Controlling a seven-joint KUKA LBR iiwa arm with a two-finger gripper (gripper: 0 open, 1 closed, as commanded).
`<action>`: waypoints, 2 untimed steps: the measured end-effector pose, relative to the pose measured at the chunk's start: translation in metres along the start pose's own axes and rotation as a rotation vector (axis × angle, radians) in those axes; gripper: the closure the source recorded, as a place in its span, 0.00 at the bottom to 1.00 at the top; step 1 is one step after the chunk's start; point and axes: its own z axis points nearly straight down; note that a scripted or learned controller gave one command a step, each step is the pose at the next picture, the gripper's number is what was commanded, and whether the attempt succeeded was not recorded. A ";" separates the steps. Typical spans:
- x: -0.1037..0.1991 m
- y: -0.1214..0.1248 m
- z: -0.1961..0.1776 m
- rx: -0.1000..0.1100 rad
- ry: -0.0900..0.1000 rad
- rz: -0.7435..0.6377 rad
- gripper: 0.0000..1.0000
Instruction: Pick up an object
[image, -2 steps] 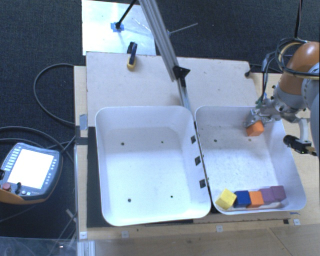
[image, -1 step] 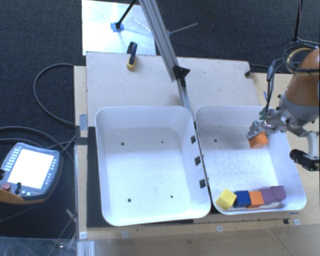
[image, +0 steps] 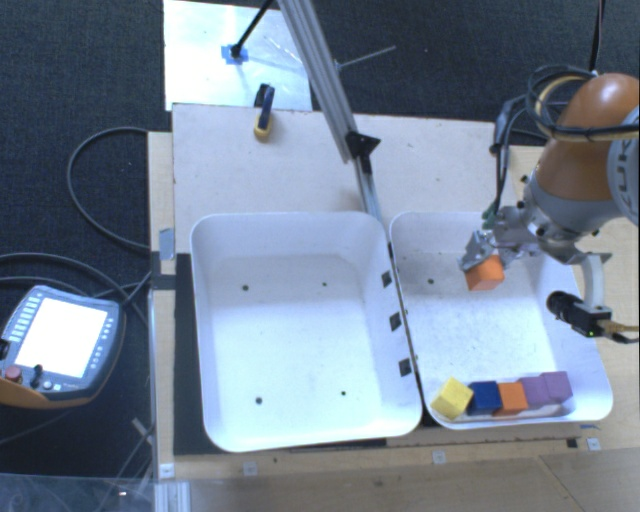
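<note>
Orange block — a small cube seen at the tip of the gripper, above the upper middle of the right bin. It is roughly as wide as it is long, so no long axis can be told; its faces sit slightly turned against the bin's walls. The grey fingers close on its upper part, so the gripper is clamped on the block. Whether the block touches the bin floor or hangs just above it cannot be told.

The arm enters from the right, its orange band above the wrist, with dark cables looping beside it.

Along the right bin's near wall lies a row of five blocks, touching or just beside one another — yellow, blue, a second orange one, and two purple. This row is well apart from the gripped block.

The left bin adjoins the right one, their rims touching. A pendant with a lit screen rests left of the bench, cables trailing from it.
</note>
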 end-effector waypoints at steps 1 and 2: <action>-0.007 -0.012 0.036 0.007 -0.003 0.011 1.00; -0.007 -0.010 0.023 0.001 -0.003 0.009 1.00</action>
